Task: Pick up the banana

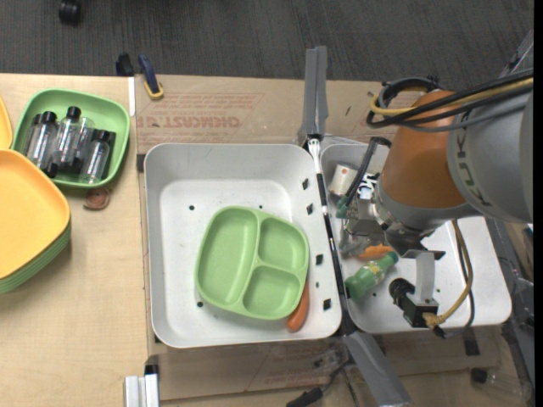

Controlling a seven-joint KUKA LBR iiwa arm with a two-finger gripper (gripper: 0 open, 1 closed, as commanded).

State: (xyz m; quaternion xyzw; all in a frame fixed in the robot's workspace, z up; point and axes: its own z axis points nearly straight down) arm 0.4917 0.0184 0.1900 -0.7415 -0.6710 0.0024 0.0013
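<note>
My gripper (363, 225) is low inside the right bin (488, 299), near its left wall, under the orange band of the arm (420, 164). Just below the gripper lie a small orange piece (376, 250) and a green bottle (370, 277), which lies on its side. A white item with a red spot (344, 176) sits in the bin's back left corner. The arm's bulk hides the middle and back of this bin, so what lies under it cannot be seen.
In the left bin (170, 219) there is a green divided plate (253, 263), with an orange-red carrot-like piece (298, 313) at its front right edge. On the bench at left are a green tray of bottles (72, 138) and stacked yellow plates (30, 227).
</note>
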